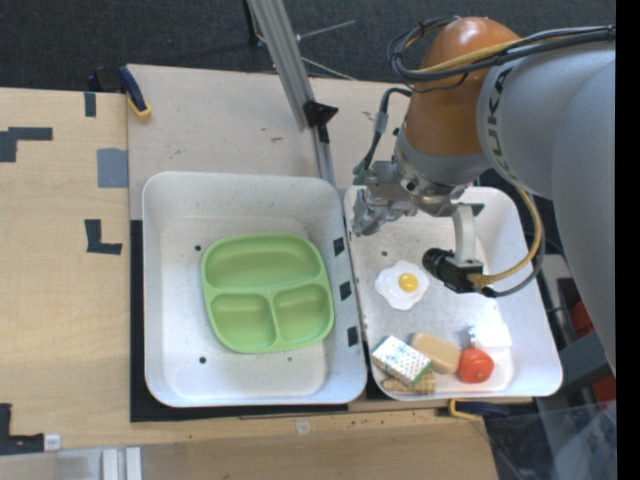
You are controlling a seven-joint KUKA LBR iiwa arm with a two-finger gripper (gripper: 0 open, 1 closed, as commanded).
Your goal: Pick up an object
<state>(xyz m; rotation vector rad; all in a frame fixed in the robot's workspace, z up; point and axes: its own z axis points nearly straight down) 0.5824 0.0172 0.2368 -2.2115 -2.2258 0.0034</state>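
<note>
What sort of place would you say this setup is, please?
Probably a robotics lab bench for pick-up trials: a robot arm over two white bins, with toy food like a fried egg and a green divided plate.

"UK", partly cut, on arm [540, 98]

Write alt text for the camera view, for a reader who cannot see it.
A grey robot arm's gripper hangs over the right bin, above a fried egg, a small box, a tan block and a tomato. The left bin holds a green divided plate.
</note>
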